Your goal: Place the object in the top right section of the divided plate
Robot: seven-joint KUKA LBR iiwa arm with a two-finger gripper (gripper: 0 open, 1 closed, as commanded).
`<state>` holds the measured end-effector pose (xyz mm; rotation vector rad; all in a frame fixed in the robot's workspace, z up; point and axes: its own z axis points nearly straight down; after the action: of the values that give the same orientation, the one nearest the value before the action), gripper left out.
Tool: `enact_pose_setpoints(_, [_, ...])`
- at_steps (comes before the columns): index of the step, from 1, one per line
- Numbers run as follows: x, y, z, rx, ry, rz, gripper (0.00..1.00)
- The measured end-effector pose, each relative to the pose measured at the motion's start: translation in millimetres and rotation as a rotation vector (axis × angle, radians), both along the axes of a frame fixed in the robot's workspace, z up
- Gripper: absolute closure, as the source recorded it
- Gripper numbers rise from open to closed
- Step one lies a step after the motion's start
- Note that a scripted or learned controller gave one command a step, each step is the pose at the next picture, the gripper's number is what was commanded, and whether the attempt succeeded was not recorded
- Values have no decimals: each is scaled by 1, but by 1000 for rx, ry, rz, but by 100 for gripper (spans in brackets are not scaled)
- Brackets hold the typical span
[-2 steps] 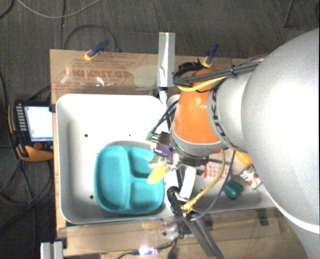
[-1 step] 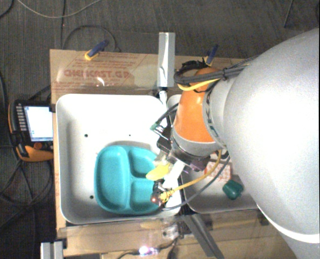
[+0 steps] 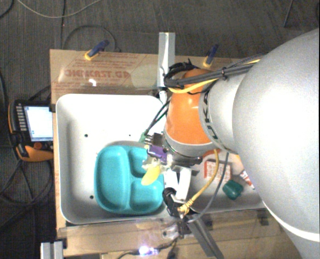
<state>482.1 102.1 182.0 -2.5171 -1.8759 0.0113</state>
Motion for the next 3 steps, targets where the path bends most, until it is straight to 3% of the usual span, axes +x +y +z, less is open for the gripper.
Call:
enact_pose_setpoints(1, [1, -53, 0, -3, -3, -370, 100])
enact_pose_setpoints(2, [1, -53, 0, -3, -3, -370, 0])
enact_pose_setpoints(3, [1, -53, 8, -4, 1, -368, 100])
